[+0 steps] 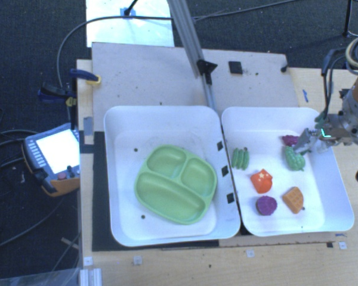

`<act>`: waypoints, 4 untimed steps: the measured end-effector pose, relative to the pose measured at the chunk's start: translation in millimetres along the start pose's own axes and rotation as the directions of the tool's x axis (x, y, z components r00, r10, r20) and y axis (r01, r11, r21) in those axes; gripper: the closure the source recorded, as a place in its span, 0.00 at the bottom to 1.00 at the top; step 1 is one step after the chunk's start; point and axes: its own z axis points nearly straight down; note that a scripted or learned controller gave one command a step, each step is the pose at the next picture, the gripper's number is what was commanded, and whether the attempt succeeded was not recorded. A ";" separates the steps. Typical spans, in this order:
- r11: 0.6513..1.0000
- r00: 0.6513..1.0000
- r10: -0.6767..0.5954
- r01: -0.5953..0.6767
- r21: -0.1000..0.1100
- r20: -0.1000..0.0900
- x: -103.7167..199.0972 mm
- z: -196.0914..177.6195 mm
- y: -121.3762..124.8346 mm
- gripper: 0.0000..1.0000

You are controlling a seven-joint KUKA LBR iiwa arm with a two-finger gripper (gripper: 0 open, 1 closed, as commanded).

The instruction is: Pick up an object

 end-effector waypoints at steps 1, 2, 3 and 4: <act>1.000 1.000 0.000 0.000 -0.003 0.000 0.0 -1.1 0.6 0.00; 1.000 1.000 0.003 -0.003 0.003 -0.001 4.8 60.6 0.0 0.00; 1.000 1.000 0.002 -0.002 0.001 -0.001 9.3 103.6 4.0 0.00; 1.000 1.000 0.003 -0.003 0.002 -0.001 15.1 161.8 11.0 0.00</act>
